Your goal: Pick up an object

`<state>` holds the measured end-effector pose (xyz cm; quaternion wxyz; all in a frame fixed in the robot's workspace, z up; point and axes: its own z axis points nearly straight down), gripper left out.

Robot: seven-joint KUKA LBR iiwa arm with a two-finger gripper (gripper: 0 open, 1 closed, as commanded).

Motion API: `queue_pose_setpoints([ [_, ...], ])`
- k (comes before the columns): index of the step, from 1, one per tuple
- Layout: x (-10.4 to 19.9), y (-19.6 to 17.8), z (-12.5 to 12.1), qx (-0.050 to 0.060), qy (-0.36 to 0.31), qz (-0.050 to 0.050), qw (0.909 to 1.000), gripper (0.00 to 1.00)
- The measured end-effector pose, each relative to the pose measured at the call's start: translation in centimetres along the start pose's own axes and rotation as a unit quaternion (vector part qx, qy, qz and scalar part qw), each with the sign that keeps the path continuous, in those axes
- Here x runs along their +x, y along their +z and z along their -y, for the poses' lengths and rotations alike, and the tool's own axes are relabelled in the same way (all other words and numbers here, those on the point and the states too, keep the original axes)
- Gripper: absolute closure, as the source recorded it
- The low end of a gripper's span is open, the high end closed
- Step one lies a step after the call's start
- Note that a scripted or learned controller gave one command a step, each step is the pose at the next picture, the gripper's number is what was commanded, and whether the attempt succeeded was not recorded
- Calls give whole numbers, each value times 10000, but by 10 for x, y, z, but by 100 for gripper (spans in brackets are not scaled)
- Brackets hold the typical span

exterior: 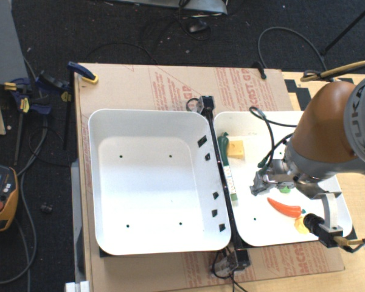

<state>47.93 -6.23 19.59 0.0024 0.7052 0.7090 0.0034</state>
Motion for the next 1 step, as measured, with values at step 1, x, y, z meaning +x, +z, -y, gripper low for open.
queue_pose_setpoints([
  [1,-63,-102,-14,-6,44,19,10000,100],
])
